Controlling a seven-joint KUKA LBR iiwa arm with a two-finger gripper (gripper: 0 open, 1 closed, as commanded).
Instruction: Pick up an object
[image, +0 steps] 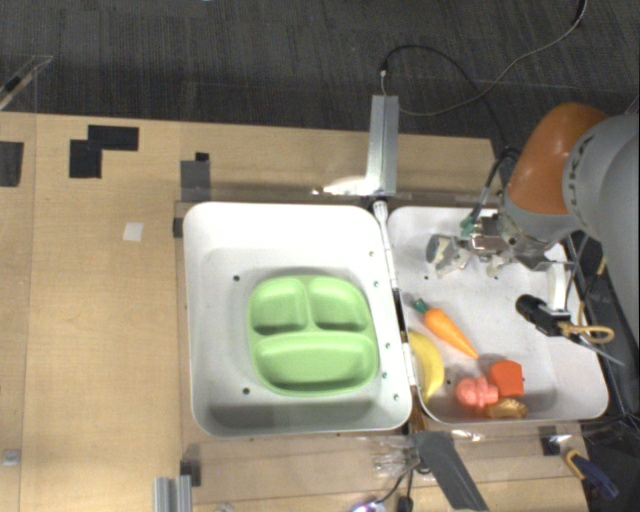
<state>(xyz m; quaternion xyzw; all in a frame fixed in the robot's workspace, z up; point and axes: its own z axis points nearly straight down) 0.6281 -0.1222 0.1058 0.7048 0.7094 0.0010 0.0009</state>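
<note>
Arm parked over the right bin (590, 395), toys bunched at its 6 o'clock edge

Right bin's middle and 12 o'clock half are open floor; one carrot (447, 331), one banana (430, 364), one orange block (507, 378), one pink toy (477, 393) crowd the lower rim. Left bin (205, 300) has one green divided tray (310, 333). The arm reaches in from 3 o'clock, gripper (468, 252) near the top edge, looks released, nothing between the fingers.

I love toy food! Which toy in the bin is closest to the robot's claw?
The carrot. It lies just below the end effector, while the banana, the orange block and the pink toy sit farther down by the bin's bottom edge.
</note>
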